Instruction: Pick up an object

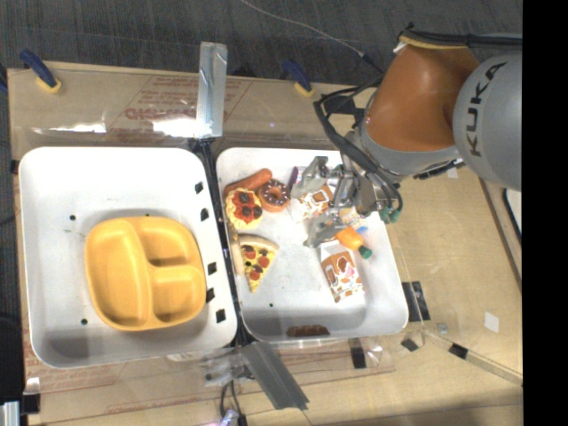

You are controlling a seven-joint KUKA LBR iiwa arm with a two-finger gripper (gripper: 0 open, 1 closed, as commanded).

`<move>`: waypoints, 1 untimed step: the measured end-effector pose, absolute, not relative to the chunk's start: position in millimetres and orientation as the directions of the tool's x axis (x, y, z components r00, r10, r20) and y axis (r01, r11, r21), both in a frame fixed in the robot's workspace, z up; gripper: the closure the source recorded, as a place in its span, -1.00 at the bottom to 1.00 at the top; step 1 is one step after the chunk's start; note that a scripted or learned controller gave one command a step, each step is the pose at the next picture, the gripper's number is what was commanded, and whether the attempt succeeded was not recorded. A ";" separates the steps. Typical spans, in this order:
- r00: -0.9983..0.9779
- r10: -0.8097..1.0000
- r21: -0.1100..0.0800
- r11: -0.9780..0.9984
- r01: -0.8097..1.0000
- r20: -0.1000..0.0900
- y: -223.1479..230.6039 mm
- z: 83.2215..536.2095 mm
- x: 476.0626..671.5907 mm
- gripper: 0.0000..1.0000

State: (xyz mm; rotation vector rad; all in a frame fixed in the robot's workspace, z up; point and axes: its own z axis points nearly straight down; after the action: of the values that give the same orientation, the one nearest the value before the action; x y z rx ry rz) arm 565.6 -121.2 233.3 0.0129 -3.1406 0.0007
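While the left bin (53,176) sits on the desk (453,282) with a yellow tray (145,272) lying flat in its middle, the right bin (293,313) just beside it carries all the small toy food. That tray has three compartments, two small ones toward the right and a long one on the left. A grey strip (212,91) stands at the back where the two bins meet.

Along the right bin's left side, a sausage (251,181) lies at the back, touching a round pizza (243,208) below it. A chocolate donut (274,196) rests just beside both, to their right. Nearer the front, a pizza slice (256,261) lies apart from them, its tip pointing to the front edge.

Further right, a small printed pack (316,200) lies at the back, close under the tool (342,204). An orange carrot (351,237) with a green end lies just beside the tool's lower part, and a carton (342,275) with brown print lies flat just in front of the carrot.

The tool hangs low over the bin's back right part, among pack and carrot; whether it is open or closed, I cannot tell, and nothing is seen gripped in it. The arm (426,96), orange above grey, reaches in from the right.
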 end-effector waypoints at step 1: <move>-0.993 -0.120 0.003 0.993 -0.120 0.009 -163.9 128.8 591.4 -1.00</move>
State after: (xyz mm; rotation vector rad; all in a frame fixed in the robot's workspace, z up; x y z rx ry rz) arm 591.4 -163.9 128.8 0.1889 -3.1270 -0.0045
